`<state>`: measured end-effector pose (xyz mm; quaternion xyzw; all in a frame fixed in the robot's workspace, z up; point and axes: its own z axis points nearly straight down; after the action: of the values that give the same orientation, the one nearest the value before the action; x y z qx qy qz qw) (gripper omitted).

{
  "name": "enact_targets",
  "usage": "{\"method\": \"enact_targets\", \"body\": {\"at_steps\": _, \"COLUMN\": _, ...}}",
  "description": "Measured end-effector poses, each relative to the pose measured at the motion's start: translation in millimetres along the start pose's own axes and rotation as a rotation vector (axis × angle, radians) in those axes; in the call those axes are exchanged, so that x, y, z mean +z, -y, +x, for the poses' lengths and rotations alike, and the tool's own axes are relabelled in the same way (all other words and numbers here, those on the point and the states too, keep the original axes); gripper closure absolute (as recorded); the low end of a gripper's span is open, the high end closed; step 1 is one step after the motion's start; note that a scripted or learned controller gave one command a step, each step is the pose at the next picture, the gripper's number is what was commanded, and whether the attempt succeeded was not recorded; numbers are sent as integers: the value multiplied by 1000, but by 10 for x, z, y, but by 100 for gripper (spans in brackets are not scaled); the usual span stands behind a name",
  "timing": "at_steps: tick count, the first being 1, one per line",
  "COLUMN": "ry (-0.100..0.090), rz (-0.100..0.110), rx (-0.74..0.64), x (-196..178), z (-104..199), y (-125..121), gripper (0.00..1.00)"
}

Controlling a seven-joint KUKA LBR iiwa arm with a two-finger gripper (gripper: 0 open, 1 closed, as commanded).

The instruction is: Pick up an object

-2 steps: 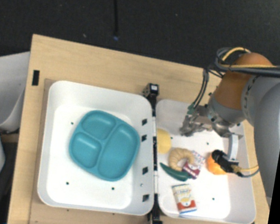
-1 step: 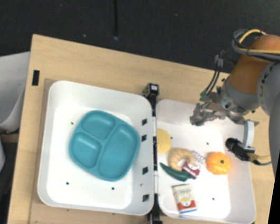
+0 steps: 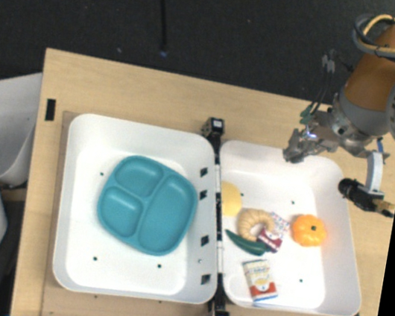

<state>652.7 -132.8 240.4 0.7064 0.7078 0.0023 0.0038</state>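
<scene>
Claw (image 3: 299, 149): upper right, over the right bin's (image 3: 325, 290) far rim; finger state unclear
Pumpkin (image 3: 308, 230): small, round, ribbed, glossy orange, right bin
Plate (image 3: 148, 204): smooth teal, sectioned, left bin (image 3: 73, 260)

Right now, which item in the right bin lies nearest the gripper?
The orange toy pumpkin, the only round orange piece, lies closest to the gripper; the small carton lies farthest.
</scene>
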Motion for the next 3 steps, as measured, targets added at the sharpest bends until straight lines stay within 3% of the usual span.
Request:
{"method": "enact_targets", "body": {"at_steps": 1, "ry": -1, "rz": 5, "rx": -1, "x": -187, "z": -13, "y": -9, "gripper": 100}}
{"method": "enact_targets", "body": {"at_steps": 3, "ry": -3, "rz": 9, "rx": -3, "x": -9, "z": 903, "y": -91, "gripper": 100}}
